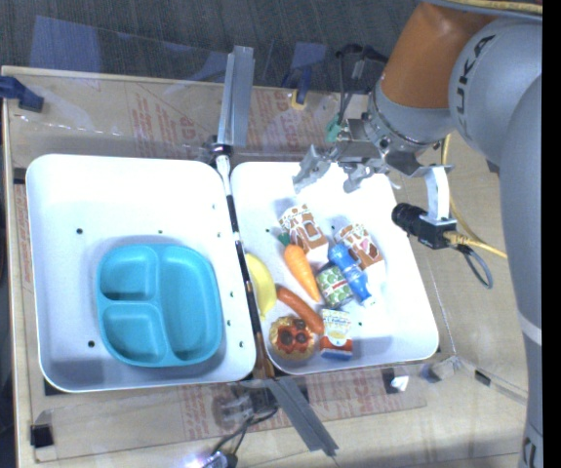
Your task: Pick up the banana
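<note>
Overhead view of two white bins sitting side by side on the bench. The gripper (335,171) is hovering over the upper edge of the right bin (412,305), its two fingers spread apart and grasping nothing, with bare bin floor lying directly beneath it. The banana (260,283) is lying at the far left of the right bin, pressed against the divider between the bins and partly hidden by that rim, well apart from the gripper. Just to its right, two carrots (300,271) are lying diagonally, leaving little free room on that side. A cluster of small packaged items (343,256) is crowding the bin's centre, and a round pizza-like toy (294,338) is resting near the lower rim, just below the banana. The upper and right portions of this bin are offering the most open floor. In the left bin (65,213), a blue compartment tray (160,303) is occupying the lower centre.
</note>
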{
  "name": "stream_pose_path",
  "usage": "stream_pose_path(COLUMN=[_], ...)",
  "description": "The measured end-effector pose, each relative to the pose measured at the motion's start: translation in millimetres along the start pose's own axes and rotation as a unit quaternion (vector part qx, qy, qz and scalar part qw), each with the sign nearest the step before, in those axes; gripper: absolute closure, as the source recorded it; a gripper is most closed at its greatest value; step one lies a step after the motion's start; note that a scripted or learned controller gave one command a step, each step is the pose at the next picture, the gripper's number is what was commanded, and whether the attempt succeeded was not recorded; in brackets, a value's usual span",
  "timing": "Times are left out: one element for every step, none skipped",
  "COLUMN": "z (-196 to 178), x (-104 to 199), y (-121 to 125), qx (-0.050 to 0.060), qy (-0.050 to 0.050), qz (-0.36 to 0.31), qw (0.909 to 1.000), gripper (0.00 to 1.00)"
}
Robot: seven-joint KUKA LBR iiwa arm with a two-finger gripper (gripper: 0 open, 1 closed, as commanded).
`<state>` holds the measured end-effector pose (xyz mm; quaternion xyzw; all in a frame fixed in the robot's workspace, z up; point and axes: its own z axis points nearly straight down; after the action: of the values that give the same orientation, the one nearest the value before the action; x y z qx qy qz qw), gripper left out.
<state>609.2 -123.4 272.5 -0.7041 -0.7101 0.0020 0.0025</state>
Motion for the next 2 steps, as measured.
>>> stream_pose_path(z=[80, 94], x=[-47, -64], y=[-58, 21], qx=[0.000, -0.001], qy=[0.000, 0.000], qz=[0.051, -0.010], qw=[0.9987, 0.9999], gripper=[0.00, 0.00])
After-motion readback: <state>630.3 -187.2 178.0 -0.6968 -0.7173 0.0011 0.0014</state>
